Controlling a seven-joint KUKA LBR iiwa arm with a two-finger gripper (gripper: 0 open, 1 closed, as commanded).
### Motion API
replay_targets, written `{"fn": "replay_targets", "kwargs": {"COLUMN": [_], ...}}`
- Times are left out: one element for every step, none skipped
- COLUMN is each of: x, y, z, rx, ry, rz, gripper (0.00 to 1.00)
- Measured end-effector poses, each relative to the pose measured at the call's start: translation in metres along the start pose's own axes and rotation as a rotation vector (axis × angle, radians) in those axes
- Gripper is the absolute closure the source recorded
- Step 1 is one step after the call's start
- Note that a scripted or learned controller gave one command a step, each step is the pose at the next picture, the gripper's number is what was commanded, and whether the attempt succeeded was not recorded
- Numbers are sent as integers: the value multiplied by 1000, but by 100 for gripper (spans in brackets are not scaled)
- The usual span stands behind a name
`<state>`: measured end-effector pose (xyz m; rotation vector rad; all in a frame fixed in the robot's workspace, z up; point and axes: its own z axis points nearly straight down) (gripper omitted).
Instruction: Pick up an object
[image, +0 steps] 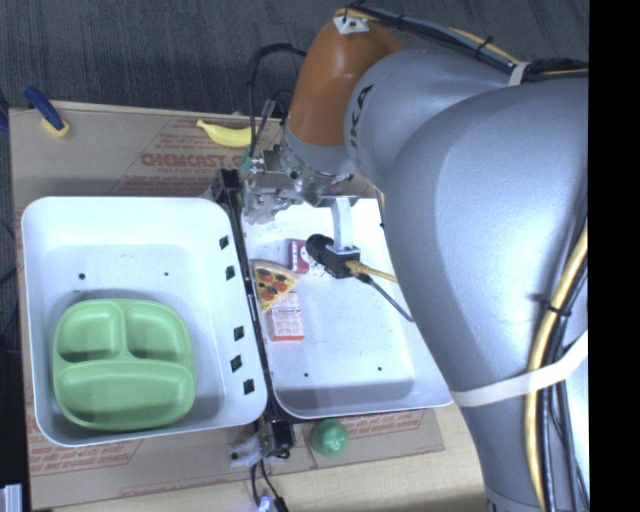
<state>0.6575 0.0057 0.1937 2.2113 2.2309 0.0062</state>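
The tool hangs over the far left corner of the right bin, close to the wall shared with the left bin. Whether the tool is open or closed cannot be told; nothing is seen held.

Step in hand, as judged: approach, with no pick made yet.

The candidate objects, a pizza slice and a small red and white box, lie in the right bin just beside the shared wall, nearer the camera than the tool.

The next move likely calls for a shift toward the pizza slice, then a descent. Room is tight on the wall side and open toward the bin's middle.
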Motion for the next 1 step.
{"fn": "replay_targets", "kwargs": {"x": [75], "y": [0], "z": [2], "rx": [2], "ry": [-1], "rz": [1], "gripper": [100]}}
